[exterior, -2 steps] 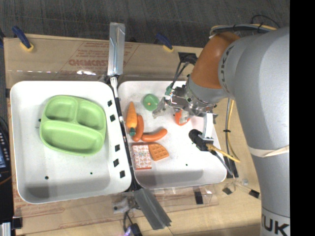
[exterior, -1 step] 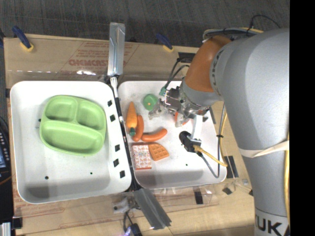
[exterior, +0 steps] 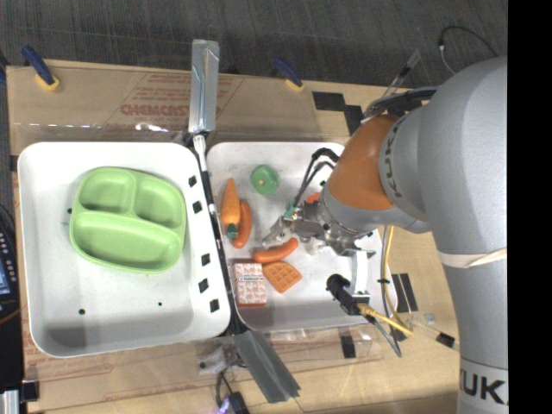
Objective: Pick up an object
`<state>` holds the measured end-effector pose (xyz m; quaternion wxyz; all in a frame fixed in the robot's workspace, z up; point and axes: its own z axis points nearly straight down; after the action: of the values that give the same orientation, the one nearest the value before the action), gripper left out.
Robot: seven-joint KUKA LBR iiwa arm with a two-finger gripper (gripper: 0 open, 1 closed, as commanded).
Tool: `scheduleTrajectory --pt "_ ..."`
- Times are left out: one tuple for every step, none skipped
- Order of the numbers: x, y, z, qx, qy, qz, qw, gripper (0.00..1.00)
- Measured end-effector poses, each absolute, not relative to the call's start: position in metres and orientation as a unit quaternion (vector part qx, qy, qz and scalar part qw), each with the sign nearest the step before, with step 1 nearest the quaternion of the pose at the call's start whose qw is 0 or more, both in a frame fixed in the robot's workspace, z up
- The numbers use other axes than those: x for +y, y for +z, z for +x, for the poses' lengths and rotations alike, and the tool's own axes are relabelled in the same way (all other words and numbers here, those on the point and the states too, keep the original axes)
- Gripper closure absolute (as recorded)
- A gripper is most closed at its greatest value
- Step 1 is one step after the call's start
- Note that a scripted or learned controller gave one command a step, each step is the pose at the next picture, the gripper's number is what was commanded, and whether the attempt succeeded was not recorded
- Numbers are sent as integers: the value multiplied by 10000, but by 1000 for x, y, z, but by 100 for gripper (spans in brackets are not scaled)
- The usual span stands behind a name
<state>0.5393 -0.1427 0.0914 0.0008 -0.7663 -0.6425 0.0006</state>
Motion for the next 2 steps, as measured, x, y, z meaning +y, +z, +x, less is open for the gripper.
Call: scheduleTrajectory --pt "-143 101 540 -6439 8 -7651 3 100" --pt "-135 186 477 -6148 6 -7887 3 100"
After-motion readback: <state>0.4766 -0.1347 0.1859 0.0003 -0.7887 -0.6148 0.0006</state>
